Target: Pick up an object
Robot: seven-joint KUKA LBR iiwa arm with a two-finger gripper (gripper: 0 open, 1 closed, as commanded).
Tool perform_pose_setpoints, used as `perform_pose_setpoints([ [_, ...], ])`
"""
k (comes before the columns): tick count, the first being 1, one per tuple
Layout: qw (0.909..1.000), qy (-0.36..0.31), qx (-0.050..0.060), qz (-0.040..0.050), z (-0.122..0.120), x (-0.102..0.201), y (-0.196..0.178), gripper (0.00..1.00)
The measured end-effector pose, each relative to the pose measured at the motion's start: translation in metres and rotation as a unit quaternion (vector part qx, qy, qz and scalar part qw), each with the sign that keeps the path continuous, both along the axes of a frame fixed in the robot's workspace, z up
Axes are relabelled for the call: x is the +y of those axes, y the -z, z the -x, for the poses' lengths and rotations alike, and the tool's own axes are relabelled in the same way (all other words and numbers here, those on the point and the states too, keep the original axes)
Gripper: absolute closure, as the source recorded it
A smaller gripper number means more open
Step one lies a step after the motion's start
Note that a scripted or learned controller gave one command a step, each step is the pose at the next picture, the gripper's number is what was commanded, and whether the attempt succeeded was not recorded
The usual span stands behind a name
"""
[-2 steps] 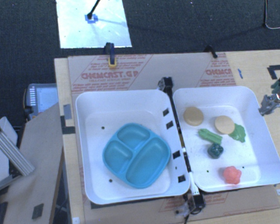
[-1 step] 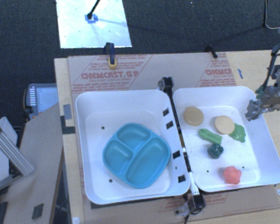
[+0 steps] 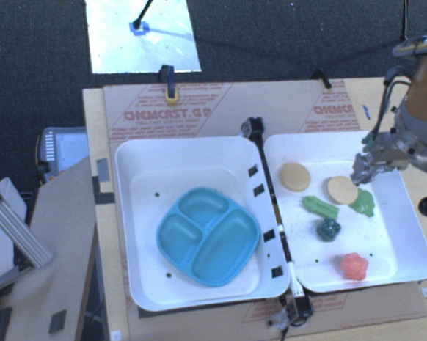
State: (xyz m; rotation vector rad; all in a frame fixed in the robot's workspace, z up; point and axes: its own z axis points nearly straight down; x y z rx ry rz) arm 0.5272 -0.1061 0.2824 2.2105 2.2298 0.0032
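Grey arm (image 3: 421, 129) (orange band above), black cable looping alongside.

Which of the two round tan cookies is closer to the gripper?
The tan round piece on the right, touching the light green leafy toy; the gripper hangs just above its edge. The other tan round lies farther left, near the bin divider.

Both white bins (image 3: 190, 149) look like smooth moulded plastic with a slight sheen, and the blue divided plate (image 3: 208, 236) in the left one is the same sort of stuff, a bit glossier. Under them sits a sheet of brown paper-faced board (image 3: 194, 105) with red print, totally matt. The floor is a dark, rough carpet (image 3: 28, 55), and there's a shiny metal-looking panel (image 3: 142, 32) lying on it. The little food items seem like matt plastic or rubber, e.g. the pink lump (image 3: 354, 266). The gripper (image 3: 364, 169) looks like dull grey metal.
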Motion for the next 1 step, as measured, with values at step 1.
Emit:
perform_pose_setpoints([
  [1, 1.0000, -0.001, 0.000, -0.0007, -0.0015, 0.0604, 0.0060, 1.00],
])
